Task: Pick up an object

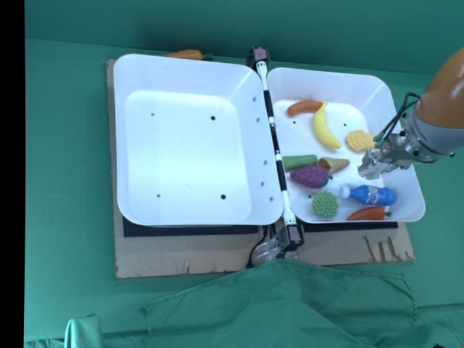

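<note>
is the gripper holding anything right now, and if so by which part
It cannot be told. The gripper hangs over the right bin between the yellow waffle-like toy and the blue bottle, and nothing shows between its fingertips at this size.

A brown cardboard sheet (181,267) lies under the 2 bins, with rumpled green cloth (290,307) bunched just below its front edge.

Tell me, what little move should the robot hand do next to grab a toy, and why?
Probably a short drop straight down. The gripper hangs over the right bin with no toy seen between its fingers, and the blue bottle lies just below it in the picture, with the yellow pineapple-like toy close by too.
</note>
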